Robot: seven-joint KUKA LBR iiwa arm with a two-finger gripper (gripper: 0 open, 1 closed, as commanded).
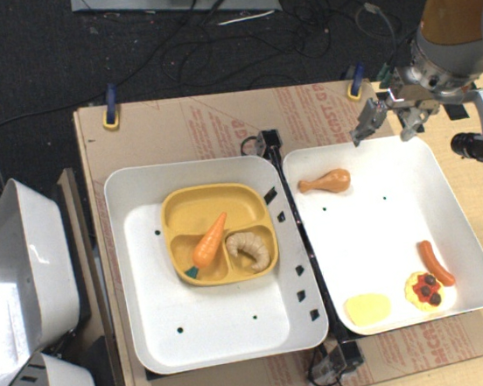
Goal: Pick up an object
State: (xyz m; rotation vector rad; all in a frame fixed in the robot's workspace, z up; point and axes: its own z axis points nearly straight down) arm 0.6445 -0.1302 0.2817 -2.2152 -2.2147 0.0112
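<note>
Fingers of the hand (386,121) stand spread apart with nothing between them, poised over the far rim of the right bin (455,204), near its upper edge. Inside that bin lie a chicken drumstick (327,183) near the far left corner, a red sausage (436,263) by the right wall, a small pizza piece (426,290) just beside the sausage, and a pale yellow slice (367,308) near the front. In the left bin (146,271) sits a yellow divided plate (190,208); an orange carrot (210,240) lies tilted across its divider, and a beige shrimp (250,248) rests in the lower right compartment.
</note>
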